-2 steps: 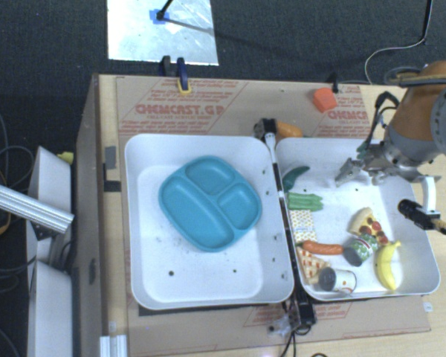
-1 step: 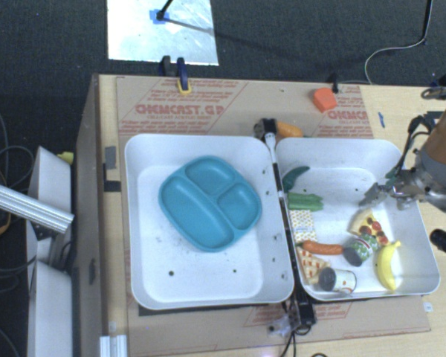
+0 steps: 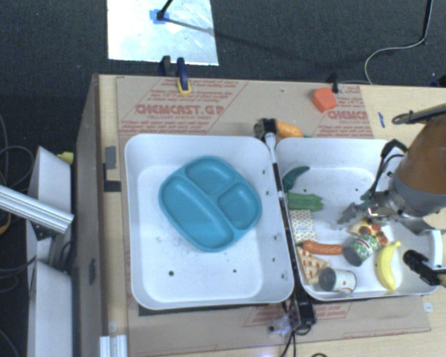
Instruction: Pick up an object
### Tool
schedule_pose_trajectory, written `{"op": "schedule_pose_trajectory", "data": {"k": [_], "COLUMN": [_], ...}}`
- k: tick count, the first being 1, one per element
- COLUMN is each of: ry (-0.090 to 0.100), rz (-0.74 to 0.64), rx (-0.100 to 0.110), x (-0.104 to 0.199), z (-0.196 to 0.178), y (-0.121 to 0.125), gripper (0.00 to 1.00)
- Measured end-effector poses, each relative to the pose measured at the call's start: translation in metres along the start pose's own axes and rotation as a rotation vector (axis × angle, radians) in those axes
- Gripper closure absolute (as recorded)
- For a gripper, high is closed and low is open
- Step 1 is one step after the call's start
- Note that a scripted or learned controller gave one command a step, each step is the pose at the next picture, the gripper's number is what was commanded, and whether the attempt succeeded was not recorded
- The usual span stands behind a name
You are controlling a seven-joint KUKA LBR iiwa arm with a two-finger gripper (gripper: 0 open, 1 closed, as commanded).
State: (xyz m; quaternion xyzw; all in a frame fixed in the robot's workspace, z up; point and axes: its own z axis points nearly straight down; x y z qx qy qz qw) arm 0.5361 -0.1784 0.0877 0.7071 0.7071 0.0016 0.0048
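In the right bin (image 3: 334, 162), my gripper (image 3: 363, 214) hangs low on the right side, just above a small red, white and green toy (image 3: 369, 233). Close by it lie a grey can (image 3: 357, 251) and a yellow banana (image 3: 387, 265). Further left are a dark green pepper (image 3: 295, 175), a green pod (image 3: 305, 199), a checkered card (image 3: 302, 220), a red-orange sausage (image 3: 321, 248), a waffle-like piece (image 3: 311, 263) and a white can lying on its side (image 3: 336, 279). I see nothing held in the gripper.
The left bin (image 3: 152, 274) holds a blue divided plate (image 3: 209, 203). On the bench behind the bins lie an orange block (image 3: 324, 99) and an orange piece (image 3: 288, 131). The arm's orange band (image 3: 427, 155) rises over the right bin's right edge.
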Motion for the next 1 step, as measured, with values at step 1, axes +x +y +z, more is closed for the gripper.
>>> {"op": "schedule_pose_trajectory", "data": {"k": [1], "ry": [0.002], "rz": [-0.004], "rx": [0.002], "x": [-0.029], "z": [-0.137], "y": [0.0714], "gripper": [0.0]}}
